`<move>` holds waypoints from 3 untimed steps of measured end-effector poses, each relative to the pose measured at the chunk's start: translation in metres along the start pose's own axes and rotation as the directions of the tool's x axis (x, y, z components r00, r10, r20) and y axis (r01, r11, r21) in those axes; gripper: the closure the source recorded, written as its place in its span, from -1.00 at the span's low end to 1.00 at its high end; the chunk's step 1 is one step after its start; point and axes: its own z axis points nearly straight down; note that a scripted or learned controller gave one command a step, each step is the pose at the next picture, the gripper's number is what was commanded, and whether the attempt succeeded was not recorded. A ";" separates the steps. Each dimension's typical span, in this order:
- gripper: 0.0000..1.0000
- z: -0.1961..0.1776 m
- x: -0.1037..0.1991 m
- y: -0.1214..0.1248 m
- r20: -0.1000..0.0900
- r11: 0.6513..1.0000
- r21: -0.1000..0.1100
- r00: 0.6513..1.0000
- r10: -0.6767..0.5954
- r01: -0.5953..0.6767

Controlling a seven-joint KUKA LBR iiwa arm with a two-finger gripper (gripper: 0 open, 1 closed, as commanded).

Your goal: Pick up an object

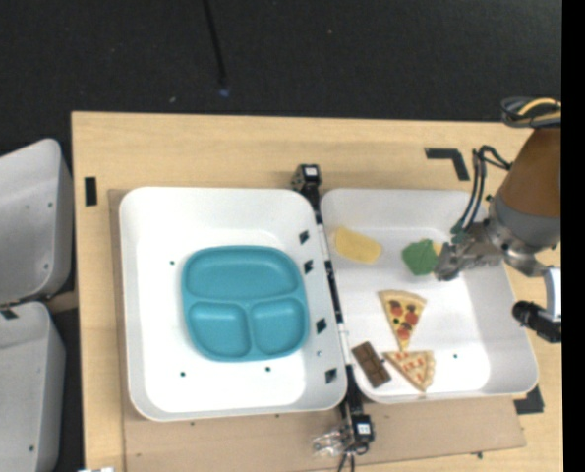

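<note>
Claw (449, 266), grip state unclear, beside one green piece (421, 257); two pizza slices (402, 315), one blue tray (243, 300)

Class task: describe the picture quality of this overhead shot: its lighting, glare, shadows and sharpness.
Camera view: even, soft light; the white bins look bright and nearly washed out, with faint shadows at their walls; the whole frame is slightly soft, so the pizza slices lack fine detail; the gripper beside the green piece is blurred; the floor beyond the bench is dark.
</note>
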 end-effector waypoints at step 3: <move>1.00 -0.132 -0.002 0.014 -0.001 1.000 0.001 1.000 -0.013 0.013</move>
